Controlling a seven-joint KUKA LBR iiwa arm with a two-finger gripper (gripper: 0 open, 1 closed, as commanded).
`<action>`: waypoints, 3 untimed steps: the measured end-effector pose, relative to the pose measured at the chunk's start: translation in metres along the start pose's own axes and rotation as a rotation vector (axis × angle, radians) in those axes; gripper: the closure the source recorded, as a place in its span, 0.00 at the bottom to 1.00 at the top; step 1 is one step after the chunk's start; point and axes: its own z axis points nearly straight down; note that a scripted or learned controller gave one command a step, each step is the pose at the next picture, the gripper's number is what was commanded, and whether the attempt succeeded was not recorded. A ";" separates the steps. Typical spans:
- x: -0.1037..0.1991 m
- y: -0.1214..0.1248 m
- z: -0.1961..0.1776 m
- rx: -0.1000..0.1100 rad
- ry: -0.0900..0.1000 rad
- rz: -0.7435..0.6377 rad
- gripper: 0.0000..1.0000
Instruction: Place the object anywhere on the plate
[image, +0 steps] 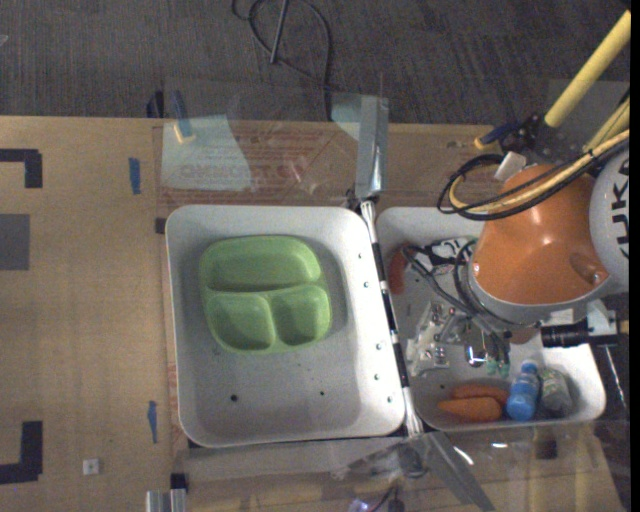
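On the arm's white casing, up and to the right of the gripper, stand the black letters "UK", cut off at the frame's edge.

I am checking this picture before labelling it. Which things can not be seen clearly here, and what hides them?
- Gripper, camera view: the orange band of the arm covers most of it, so its finger state is unreadable.
- Right bin: the arm hides most of its floor.
- Reddish object at that bin's left wall: partly behind cables, too small to identify.
- Bottle and grey item: blurred, labels unreadable.
- Green plate: fully visible.
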 end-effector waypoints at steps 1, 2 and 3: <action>-0.070 0.042 -0.042 -0.001 -0.005 -0.117 1.00; -0.118 0.049 -0.020 -0.001 -0.006 -0.238 1.00; -0.079 -0.027 -0.102 0.001 -0.006 -0.308 1.00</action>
